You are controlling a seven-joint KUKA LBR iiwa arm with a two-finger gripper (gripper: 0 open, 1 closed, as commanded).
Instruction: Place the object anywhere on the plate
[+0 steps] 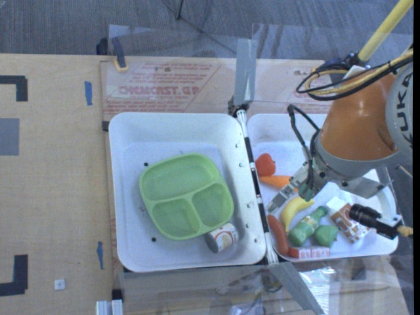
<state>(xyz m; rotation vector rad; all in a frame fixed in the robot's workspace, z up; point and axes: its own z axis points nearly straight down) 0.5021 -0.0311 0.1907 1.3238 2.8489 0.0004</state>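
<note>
Camera view puts the pincer (303, 190) low in the right bin above the curved yellow plastic banana (294, 209); its grip I cannot tell; the green three-compartment plastic plate (186, 195) awaits, so placing is undone.

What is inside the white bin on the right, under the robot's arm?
The right bin holds toy food: a red pepper, carrot, banana, green bottle, red sausage and a snack packet. The arm covers the bin's far right part.

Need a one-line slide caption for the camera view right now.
Gripper low over the toy food in the right bin, near the banana; green plate waits in the left bin.
</note>
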